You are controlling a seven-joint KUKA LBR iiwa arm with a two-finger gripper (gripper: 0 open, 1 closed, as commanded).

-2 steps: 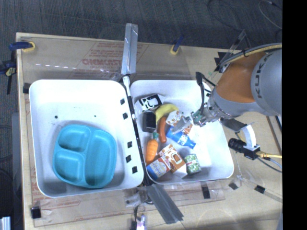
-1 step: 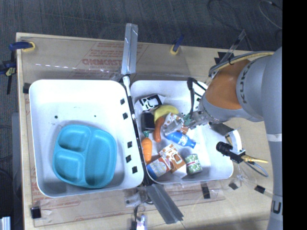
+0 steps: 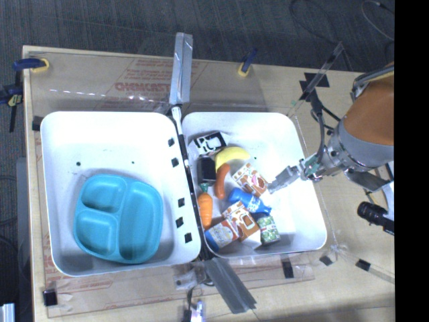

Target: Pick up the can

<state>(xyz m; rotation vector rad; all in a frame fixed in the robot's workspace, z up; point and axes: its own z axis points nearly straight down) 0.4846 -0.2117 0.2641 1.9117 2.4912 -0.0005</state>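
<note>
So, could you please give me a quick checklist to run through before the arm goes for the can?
1. Can located: cannot tell; the green-labelled item by the right bin's front wall may be it.
2. Gripper over the right bin: ok.
3. Gripper over that item: not ok; it is above the carton.
4. Item free of clutter: not ok; another carton lies against it.
5. Tray out of the way: ok, left bin.

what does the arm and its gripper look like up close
The arm is a rounded grey body with a broad orange band above the wrist. It narrows to a slim metallic grey gripper built from small blocky silver and dark parts, slanting into the right bin. No markings can be made out on it.
</note>
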